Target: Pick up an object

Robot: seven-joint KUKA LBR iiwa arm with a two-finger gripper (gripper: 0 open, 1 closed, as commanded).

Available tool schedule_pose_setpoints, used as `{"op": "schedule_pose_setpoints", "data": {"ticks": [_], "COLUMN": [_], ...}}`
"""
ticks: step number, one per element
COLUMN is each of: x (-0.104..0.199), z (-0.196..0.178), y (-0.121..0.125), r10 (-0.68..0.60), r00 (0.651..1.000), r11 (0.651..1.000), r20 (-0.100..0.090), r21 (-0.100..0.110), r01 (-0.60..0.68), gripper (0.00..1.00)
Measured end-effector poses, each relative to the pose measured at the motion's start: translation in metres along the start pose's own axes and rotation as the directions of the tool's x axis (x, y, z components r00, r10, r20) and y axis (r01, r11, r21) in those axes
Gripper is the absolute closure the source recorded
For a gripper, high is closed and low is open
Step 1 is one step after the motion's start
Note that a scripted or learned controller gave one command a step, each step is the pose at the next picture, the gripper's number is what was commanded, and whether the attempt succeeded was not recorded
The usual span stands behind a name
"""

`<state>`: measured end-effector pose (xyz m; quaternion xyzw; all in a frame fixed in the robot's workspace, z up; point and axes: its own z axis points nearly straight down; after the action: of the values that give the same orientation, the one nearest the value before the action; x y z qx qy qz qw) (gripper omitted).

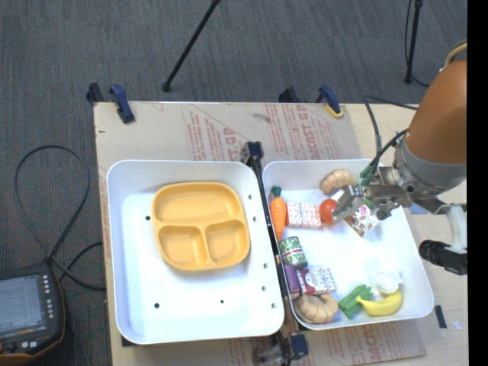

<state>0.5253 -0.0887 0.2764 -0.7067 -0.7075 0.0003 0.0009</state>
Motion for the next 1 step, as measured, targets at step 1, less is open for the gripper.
{"op": "schedule_pose_setpoints", "data": {"ticks": [1], "x": [-0.0558], "z": [0.0324], "y": [0.0264], "r10": [0.002], "r00": [1.0], "r11": [1.0], "r20": [0.001], "r21": [0.0], "r01": [-0.002], "gripper": [0.0]}}
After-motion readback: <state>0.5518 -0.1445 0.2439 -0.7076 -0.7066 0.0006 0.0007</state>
